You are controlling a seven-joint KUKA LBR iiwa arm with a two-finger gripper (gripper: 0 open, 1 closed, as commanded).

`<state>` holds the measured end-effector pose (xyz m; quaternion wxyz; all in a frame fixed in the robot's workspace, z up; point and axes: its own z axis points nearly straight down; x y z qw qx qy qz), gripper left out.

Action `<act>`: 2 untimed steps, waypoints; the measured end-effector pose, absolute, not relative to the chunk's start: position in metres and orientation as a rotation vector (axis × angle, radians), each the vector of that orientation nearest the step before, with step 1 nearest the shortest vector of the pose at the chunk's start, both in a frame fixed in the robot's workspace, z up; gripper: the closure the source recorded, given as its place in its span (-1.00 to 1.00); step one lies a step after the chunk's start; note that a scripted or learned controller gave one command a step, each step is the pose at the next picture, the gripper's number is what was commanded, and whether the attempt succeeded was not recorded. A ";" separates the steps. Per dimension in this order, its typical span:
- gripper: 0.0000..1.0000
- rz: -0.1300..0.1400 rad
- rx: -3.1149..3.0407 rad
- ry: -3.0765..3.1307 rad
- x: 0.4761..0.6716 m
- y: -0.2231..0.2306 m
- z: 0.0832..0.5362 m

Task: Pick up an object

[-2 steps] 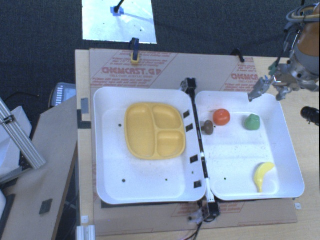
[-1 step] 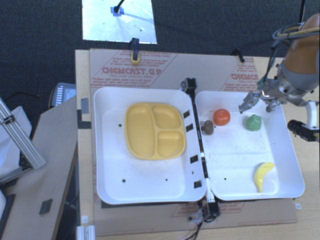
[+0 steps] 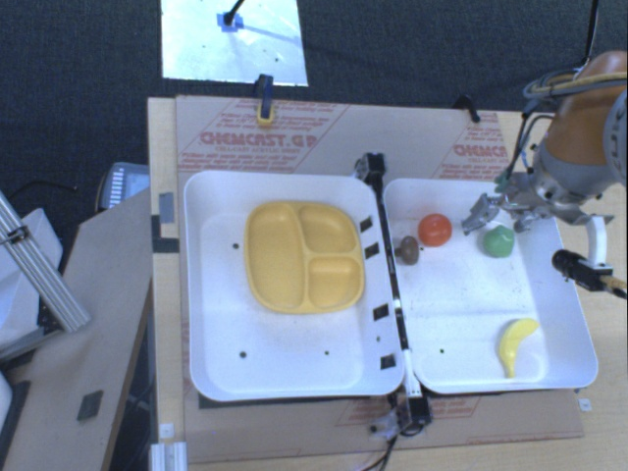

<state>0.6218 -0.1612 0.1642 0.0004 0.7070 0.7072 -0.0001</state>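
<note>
In the right bin (image 3: pixel 549 381), a green ball (image 3: pixel 497 242) lies near the far right. My gripper (image 3: pixel 500 218) hovers just above and behind it, fingers (image 3: pixel 478 214) spread open, nothing held between them. An orange-red ball (image 3: pixel 435 230) rests to the left of the green one. A small brown object (image 3: pixel 407 251) sits by the bin's left wall. A yellow banana (image 3: pixel 515 344) lies near the front right corner.
The left bin (image 3: pixel 216 361) holds a yellow divided plate (image 3: pixel 302 256). A black divider strip (image 3: pixel 388 283) with clips runs between the two bins. The arm comes in from the right over the right bin's far edge.
</note>
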 end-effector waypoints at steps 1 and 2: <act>-1.00 0.004 2.213 2.224 0.627 -0.154 0.109; 1.00 0.011 2.207 2.220 0.629 -0.155 0.124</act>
